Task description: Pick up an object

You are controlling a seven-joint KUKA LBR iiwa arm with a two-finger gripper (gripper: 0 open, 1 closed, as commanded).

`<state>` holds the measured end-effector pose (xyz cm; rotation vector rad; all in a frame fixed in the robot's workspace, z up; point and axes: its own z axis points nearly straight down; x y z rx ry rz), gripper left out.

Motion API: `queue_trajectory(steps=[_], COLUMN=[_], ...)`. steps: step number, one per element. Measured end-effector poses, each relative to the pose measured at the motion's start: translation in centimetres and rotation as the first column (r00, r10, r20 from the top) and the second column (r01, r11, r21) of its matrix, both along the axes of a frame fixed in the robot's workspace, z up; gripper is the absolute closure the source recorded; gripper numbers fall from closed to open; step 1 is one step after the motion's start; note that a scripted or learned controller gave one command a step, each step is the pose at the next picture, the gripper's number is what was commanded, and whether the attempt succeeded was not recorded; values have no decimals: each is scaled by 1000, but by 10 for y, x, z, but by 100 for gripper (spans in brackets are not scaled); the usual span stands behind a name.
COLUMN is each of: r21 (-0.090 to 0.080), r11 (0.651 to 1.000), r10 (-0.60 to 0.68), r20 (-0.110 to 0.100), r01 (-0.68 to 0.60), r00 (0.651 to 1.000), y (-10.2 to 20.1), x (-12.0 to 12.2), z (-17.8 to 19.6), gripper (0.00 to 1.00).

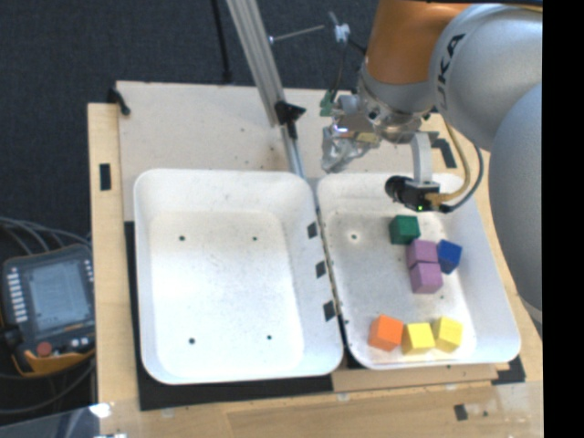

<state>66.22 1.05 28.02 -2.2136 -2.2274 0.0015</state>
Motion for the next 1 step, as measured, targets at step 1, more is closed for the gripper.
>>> queue_trajectory(steps=[1], r21=[0], r11=[1000], r10=[0], r20=[3], r01=[0], r00=[1000], y=[43], x=[6], z=[-5], gripper=[100])
